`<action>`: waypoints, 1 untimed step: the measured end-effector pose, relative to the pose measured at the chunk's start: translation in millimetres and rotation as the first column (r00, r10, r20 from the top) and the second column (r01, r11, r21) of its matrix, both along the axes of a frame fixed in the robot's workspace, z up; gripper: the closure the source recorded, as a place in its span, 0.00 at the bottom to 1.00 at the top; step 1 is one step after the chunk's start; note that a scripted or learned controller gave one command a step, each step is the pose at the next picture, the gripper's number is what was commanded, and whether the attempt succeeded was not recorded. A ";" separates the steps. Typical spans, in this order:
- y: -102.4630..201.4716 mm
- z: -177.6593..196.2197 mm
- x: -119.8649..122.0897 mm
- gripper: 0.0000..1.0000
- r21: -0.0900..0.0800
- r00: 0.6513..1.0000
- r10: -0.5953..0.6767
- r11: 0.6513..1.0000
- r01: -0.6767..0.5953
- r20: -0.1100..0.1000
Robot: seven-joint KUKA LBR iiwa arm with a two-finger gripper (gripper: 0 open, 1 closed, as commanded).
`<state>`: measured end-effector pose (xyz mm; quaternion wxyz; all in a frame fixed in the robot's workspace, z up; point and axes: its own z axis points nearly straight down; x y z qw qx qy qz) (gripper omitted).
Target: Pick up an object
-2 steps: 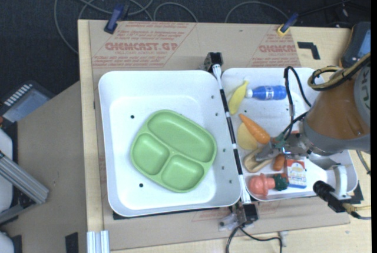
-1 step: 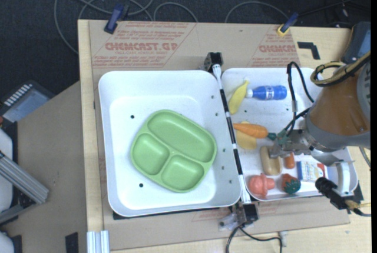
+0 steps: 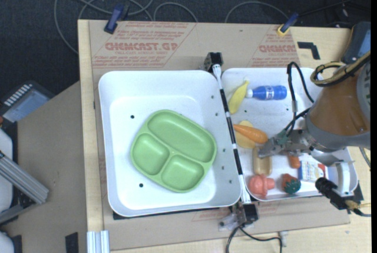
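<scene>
The right bin (image 3: 277, 76) holds a yellow banana (image 3: 238, 96), a blue bottle (image 3: 268, 93) lying on its side, an orange carrot (image 3: 250, 133), a tan oblong piece (image 3: 260, 165), a pink round toy (image 3: 261, 185), a small red and green toy (image 3: 289, 183) and a white printed packet (image 3: 308, 170). My gripper (image 3: 272, 147) hangs low over the middle of this bin, just right of the carrot and right above the tan piece. The arm's body hides the bin's right part.
The left bin (image 3: 118, 93) bears a green divided plate (image 3: 172, 150). A black rail (image 3: 227, 122) runs between the bins. Cables loop from the arm over the right bin's far side. Cardboard covers the bench around both bins.
</scene>
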<state>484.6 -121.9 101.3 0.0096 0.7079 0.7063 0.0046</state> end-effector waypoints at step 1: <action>0.2 9.6 -0.1 1.00 -0.001 1.000 -0.001 1.000 0.001 0.001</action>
